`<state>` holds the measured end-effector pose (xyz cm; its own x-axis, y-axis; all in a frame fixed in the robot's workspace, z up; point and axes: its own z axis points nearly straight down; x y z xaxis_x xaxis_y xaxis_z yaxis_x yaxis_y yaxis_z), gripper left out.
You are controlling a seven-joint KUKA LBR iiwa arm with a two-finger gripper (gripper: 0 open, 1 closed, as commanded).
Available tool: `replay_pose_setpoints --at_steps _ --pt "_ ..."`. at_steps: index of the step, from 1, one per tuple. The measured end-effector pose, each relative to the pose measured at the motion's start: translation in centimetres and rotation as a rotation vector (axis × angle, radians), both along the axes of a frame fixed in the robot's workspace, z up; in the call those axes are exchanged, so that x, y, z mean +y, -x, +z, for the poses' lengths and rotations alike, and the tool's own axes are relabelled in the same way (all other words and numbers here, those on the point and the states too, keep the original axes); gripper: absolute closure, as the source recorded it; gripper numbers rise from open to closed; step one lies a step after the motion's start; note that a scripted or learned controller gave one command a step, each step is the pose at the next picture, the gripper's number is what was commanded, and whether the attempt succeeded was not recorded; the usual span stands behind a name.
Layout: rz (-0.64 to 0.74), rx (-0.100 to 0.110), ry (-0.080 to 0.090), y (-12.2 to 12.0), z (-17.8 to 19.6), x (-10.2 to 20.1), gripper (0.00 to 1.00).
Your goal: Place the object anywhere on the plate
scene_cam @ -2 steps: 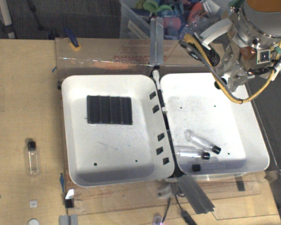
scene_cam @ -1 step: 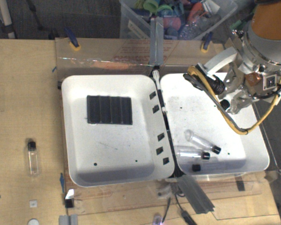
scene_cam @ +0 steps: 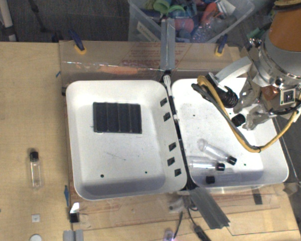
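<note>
Two clear vials (scene_cam: 214,154) lie near the front of the right bin (scene_cam: 271,177), clear of the gripper (scene_cam: 251,119) poised above the bin's back right; its opening can't be made out. A dark ribbed plate (scene_cam: 117,118) sits in the left bin (scene_cam: 80,134). One more vial (scene_cam: 35,168) lies out on the wooden bench (scene_cam: 20,94).

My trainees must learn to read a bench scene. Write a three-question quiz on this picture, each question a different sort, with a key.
1. True or false: the black plate lies in the left bin.
2. Where do the clear vials lie? A) left bin B) right bin C) on the plate
3. Fill in: the arm hangs over the ____ bin.

Key: 1 true; 2 B; 3 right.
</note>
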<state>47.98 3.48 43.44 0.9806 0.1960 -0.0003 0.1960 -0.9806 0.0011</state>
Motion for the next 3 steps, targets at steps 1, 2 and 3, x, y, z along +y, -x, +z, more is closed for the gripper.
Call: replay_pose_setpoints --at_steps 1,2,3 --pt "0.0 -0.002 0.001 -0.1 0.0 7.5 1.0" --pt "0.031 0.003 0.0 0.1 -11.4 9.7 1.0" --pt "0.161 0.005 -0.001 0.1 -24.3 19.0 1.0"
